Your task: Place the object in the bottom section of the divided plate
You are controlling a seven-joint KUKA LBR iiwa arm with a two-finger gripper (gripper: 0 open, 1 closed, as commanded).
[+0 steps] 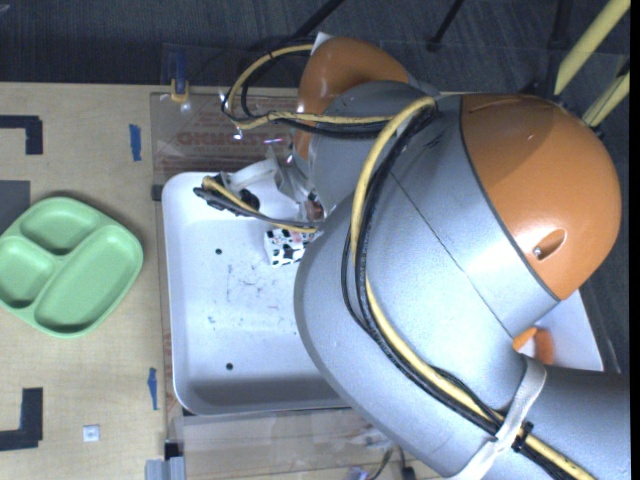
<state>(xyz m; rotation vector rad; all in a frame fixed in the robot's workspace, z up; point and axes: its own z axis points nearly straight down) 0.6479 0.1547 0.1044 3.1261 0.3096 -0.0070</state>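
So the arm [450, 268] takes up most of the right side of the view, big grey body with orange caps, black and yellow cables [370, 298] running along it. It reaches down into the white bin [200, 298], and the gripper [290, 203] end sits over the bin's far right part, half buried under the wrist. Honestly can't tell what state the gripper is in, the arm blocks it.

The object [284, 246] is a small thing with a black and white blotchy pattern, kind of cow-print. It lies in the bin right at the edge of the arm, just near of the gripper end and close beside it. Can't tell if it's touching the gripper or just lying on the bin floor, and part of it may be hidden by the arm. Too small to make out its real shape.

The divided plate [68, 266] is light green, three sections, sitting on the wooden bench [90, 148] well to the left of the bin, well apart from the object.

Writing: there's a clear panel [200, 138] at the far side of the bin with some faint reddish lettering, but it's too blurred to read. Bits of blue tape [134, 141] and black corner marks [28, 133] on the bench, no text on those that I can see. The bin floor has a few dark specks and faint scribbly marks.
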